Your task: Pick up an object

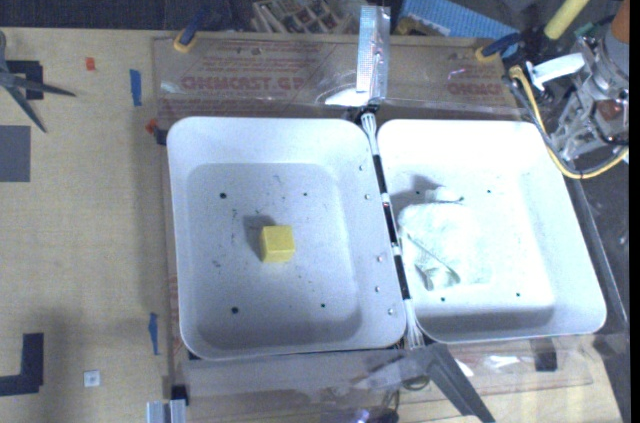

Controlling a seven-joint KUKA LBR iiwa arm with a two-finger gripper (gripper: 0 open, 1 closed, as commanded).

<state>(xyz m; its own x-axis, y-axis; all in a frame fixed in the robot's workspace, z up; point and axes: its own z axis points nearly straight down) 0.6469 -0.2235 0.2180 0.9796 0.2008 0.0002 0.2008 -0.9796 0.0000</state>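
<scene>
A small yellow block point(278, 243) lies on the floor of the left bin point(200, 151), a little left of its middle. In the right bin point(560, 241), a crumpled clear, whitish plastic item point(438, 236) rests close to the divider between the bins. The arm's end with my gripper point(590, 116) hangs at the far right, outside the upper right corner of the right bin, wrapped in yellow and white cables. It is well away from both objects and nothing shows in it.
A clear plastic panel point(300, 76) and a metal bracket point(372, 51) stand behind the bins. Cluttered boxes and cables sit further back. The wooden bench point(70, 241) stretches out to the left, with small tape marks on it.
</scene>
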